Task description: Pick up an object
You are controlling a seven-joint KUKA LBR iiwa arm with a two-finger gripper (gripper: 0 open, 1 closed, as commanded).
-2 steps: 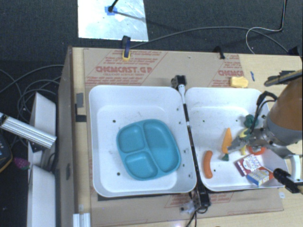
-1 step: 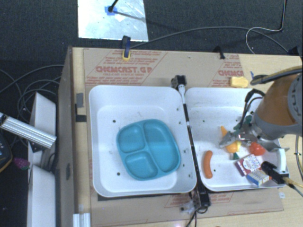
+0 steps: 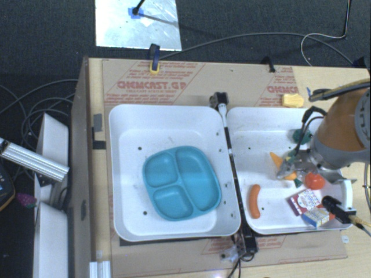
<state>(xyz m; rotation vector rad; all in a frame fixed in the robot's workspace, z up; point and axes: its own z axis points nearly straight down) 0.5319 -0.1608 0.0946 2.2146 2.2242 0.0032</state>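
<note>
While the blue divided tray [image 3: 182, 182] fills the left bin [image 3: 124, 155], an orange sausage [image 3: 254, 201] lies in the right bin [image 3: 255, 126], left of the gripper [image 3: 288, 168]. Whether it grips anything cannot be told; a yellow block [image 3: 293, 101] sits beyond.

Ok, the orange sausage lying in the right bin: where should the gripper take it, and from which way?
Grip the orange sausage across its middle, coming straight down. It lies flat, long and narrow, running near to far, so the fingers should close on its left and right sides. It sits apart from the clutter near the gripper, with bare right bin floor around it.
</note>
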